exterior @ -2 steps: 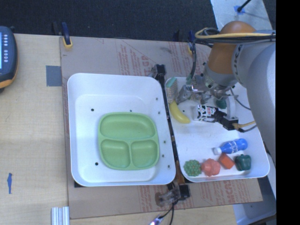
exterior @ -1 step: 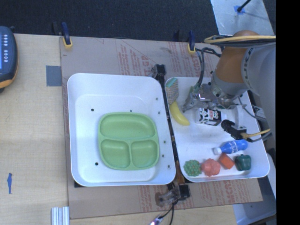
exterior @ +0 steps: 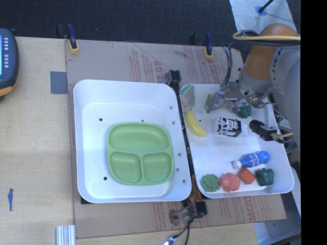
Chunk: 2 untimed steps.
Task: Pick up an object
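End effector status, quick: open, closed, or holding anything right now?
End effector: cannot be told whether open or closed; it sits low at the far end of the right bin, and no object is visibly between its fingers.

Gripper (exterior: pixel 220 100) fingers' state unclear; handheld device (exterior: pixel 7 60) cut off at left edge.

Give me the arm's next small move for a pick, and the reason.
Probably a short reach toward the black-and-white carton. The gripper sits at the far edge of the right white bin, with nothing visibly between its fingers, and that carton lies apart from the yellow banana.
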### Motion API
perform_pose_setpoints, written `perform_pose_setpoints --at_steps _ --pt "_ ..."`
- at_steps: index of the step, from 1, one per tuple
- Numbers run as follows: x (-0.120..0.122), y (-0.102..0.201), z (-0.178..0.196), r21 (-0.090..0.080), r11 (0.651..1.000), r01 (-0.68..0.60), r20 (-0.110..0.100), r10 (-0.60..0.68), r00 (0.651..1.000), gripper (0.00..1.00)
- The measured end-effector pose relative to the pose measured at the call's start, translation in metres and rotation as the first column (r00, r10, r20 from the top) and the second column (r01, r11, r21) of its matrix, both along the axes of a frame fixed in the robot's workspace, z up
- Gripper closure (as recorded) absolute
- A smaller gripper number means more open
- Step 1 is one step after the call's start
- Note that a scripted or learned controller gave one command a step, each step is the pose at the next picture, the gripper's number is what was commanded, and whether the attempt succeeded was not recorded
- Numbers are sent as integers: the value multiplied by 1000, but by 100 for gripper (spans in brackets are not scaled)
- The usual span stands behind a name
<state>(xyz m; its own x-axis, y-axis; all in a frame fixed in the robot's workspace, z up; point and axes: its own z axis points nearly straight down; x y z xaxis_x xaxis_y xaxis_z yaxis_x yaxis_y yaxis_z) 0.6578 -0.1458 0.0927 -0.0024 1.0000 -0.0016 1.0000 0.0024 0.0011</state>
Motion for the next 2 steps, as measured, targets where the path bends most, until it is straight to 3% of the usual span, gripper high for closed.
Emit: perform_pose_setpoints --at_steps 1,2 --pt "-8 0 -1 1 1000 0 -6 0 1000 0" --pt "0 -34 0 20 1000 -11 -3 11 1000 0"
